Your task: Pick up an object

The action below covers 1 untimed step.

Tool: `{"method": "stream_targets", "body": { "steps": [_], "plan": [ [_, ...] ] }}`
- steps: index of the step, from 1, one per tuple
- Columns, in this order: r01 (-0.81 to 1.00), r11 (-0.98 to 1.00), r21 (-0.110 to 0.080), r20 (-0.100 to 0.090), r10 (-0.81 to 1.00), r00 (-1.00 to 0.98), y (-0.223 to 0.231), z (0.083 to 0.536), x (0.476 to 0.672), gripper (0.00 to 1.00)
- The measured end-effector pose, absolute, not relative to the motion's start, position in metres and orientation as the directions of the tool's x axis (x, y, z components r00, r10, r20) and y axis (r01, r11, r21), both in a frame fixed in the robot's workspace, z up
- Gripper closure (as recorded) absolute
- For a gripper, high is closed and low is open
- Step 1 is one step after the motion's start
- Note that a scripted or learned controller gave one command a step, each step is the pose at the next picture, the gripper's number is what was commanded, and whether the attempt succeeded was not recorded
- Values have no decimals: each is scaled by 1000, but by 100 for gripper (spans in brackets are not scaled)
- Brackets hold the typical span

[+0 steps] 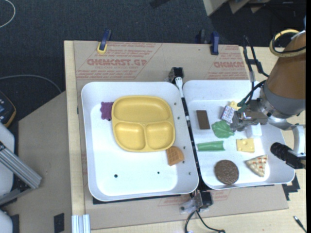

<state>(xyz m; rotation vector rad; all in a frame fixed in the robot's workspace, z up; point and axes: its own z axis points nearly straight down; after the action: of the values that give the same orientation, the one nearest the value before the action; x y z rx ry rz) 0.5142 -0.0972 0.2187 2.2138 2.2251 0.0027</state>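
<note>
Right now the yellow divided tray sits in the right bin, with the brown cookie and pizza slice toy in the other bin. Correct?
Not quite. The camera view shows the yellow divided tray in the left bin, not the right. The brown cookie and pizza slice toy lie in the other bin, the right bin, as you said.
</note>
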Motion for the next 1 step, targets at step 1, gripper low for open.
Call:
{"method": "stream_targets", "body": {
  "steps": [1],
  "plan": [
    [1000, 6, 5, 0, 1000, -6, -49, 233, 539, 100]
  ]
}}
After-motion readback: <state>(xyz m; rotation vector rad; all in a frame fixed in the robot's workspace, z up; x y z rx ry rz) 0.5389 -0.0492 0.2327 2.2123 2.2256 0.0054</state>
